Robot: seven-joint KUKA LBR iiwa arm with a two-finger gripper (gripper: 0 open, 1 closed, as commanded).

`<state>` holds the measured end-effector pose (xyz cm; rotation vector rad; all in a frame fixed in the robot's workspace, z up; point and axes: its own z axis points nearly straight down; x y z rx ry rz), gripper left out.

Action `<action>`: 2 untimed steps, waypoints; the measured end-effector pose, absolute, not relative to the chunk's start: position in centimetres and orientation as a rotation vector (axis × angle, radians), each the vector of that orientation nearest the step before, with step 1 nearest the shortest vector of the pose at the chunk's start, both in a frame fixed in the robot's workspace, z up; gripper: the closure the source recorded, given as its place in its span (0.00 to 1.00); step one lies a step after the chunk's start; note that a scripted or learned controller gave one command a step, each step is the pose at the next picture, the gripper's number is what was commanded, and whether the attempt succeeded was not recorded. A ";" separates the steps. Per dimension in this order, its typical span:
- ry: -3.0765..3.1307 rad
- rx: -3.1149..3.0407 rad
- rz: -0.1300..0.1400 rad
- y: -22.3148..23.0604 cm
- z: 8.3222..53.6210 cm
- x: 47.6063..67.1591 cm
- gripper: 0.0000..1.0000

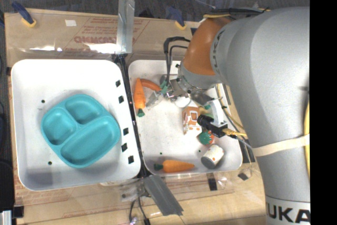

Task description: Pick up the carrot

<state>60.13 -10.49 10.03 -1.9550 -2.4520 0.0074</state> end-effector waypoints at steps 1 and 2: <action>-2.461 -1.945 0.006 -10.3 11.2 60.3 1.00; -2.282 -2.157 -0.001 -8.2 19.3 54.2 1.00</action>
